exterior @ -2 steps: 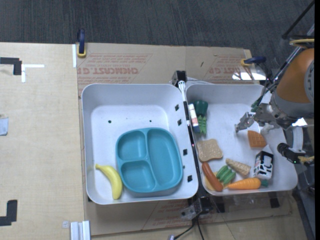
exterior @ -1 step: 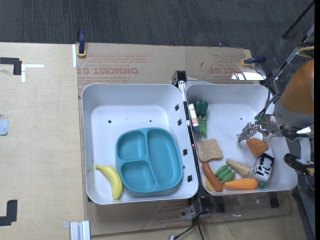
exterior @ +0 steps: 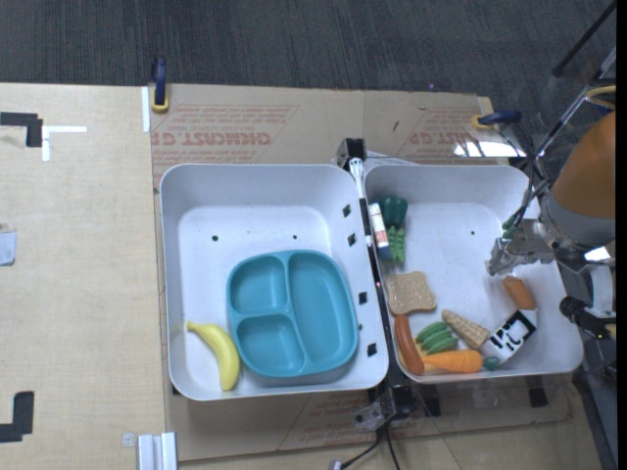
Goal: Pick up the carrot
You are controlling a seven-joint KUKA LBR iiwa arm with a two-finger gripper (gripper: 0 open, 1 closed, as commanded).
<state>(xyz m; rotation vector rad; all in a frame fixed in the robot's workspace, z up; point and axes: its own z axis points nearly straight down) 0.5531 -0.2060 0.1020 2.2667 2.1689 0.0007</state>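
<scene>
We see the carrot lying on its side near the bottom edge of the right bin, in the lower right of the frame, its orange body pointing left to right. Just left of it lies a reddish sausage, and touching its upper edge are a green pea pod and a tan cone-shaped piece. A black-and-white packet rests just to the carrot's right. Above these sits a slice of bread, and further up along the bin's left wall a green vegetable beside a small white-and-red item.

The gripper hangs over the right side of the same bin, well apart from the carrot, with a small orange piece just below it. We cannot tell how its jaws stand, as that part is too small and blurred. Nothing shows between them.

In the left bin we see a teal divided plate and a banana at its lower left. Both bins rest on cardboard laid over the desk.
</scene>
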